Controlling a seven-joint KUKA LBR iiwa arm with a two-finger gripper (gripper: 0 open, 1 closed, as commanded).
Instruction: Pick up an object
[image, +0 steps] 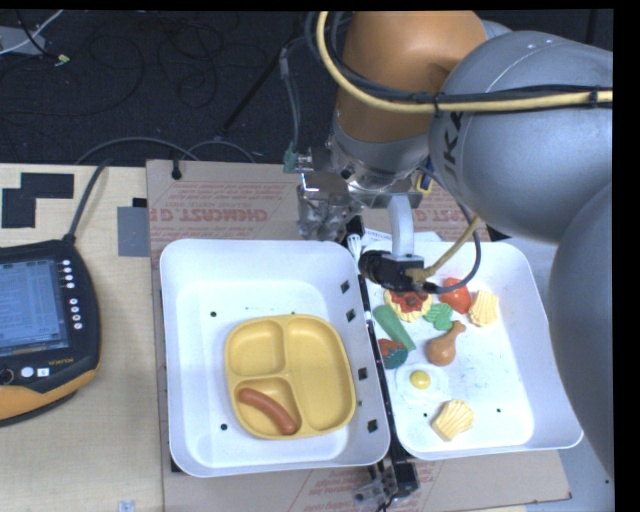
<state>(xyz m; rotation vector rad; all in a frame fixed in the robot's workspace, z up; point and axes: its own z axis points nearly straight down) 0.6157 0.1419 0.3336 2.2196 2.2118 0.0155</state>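
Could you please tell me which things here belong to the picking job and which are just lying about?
Job: gripper; right bin; drumstick; fried egg; left bin; yellow plate; sausage.
Lying about: teach pendant; cardboard sheet.

The plate (322, 350) is yellow, the sausage (267, 410) red-brown, the 2 bins (200, 290) white, the tomato (456, 297) red, the drumstick (443, 346) brown.
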